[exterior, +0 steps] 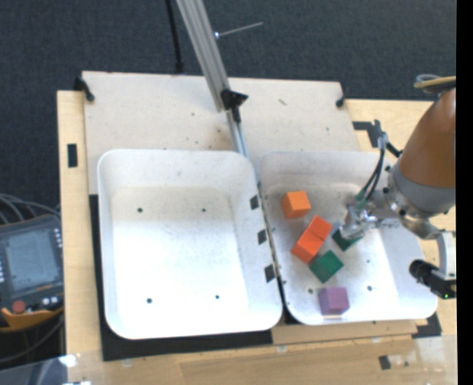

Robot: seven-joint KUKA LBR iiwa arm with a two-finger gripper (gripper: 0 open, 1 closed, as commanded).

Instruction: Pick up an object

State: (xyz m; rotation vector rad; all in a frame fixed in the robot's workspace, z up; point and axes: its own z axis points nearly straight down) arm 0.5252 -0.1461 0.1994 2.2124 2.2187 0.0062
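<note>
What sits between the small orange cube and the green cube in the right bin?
In the camera view, the long orange block lies between the small orange cube and the green cube.

Reaching in from the right, arm (429, 147) bent downward, orange band above grey wrist. Gripper (350, 233) low and angled left, cables trailing beside the wrist.

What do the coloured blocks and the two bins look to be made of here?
Orange blocks, green block, purple block: flat, even colour, no glare, crisp edges; likely painted wood or foam, hard to tell which. Right bin and left bin: smooth white with rounded moulded corners, probably plastic, speckled with scuffs.
</note>
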